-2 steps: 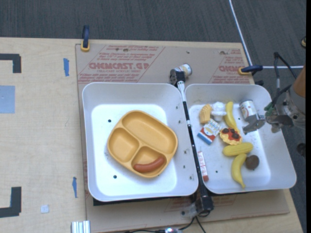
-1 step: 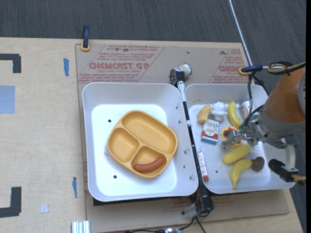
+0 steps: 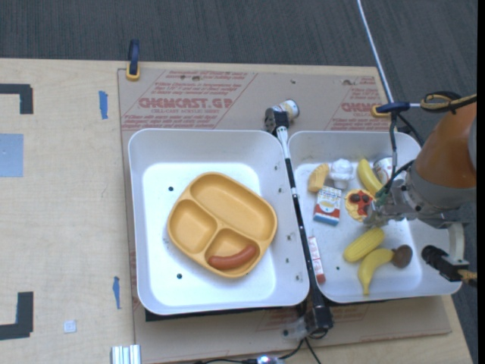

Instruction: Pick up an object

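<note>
Bench (image 3: 61,226): pale wood top, bearing a brown printed board (image 3: 227,101).
Board: clamped at its far edge by a blue-and-yellow clamp (image 3: 133,59) and a second clamp (image 3: 390,108); carries two white bins side by side.
Left bin (image 3: 151,226): touching the right bin (image 3: 409,285) along the middle.
Bench markings: black corner marks (image 3: 19,97), blue tape strips (image 3: 103,105), grey-blue patch (image 3: 10,155).
</note>
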Tool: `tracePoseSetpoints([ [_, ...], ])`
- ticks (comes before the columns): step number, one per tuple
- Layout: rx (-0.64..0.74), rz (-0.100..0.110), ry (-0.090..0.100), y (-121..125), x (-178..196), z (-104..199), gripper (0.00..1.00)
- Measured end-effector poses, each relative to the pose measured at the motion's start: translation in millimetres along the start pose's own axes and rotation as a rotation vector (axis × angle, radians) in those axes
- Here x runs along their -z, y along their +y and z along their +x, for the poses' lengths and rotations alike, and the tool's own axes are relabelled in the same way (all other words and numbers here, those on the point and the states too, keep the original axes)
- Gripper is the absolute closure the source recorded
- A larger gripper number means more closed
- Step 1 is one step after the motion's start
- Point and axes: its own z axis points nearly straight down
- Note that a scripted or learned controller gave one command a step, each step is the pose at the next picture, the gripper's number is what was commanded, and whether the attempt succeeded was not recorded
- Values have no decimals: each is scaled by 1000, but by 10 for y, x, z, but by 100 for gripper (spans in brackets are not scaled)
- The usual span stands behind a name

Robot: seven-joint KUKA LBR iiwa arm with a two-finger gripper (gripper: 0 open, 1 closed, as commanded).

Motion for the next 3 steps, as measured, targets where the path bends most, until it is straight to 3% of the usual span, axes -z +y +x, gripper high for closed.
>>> tracePoseSetpoints([
  [1,0,0,0,-1,-1,0,0],
  [2,2,6,3,-192,-105,527,0],
  [3,0,3,2,-291,-101,715,0],
])
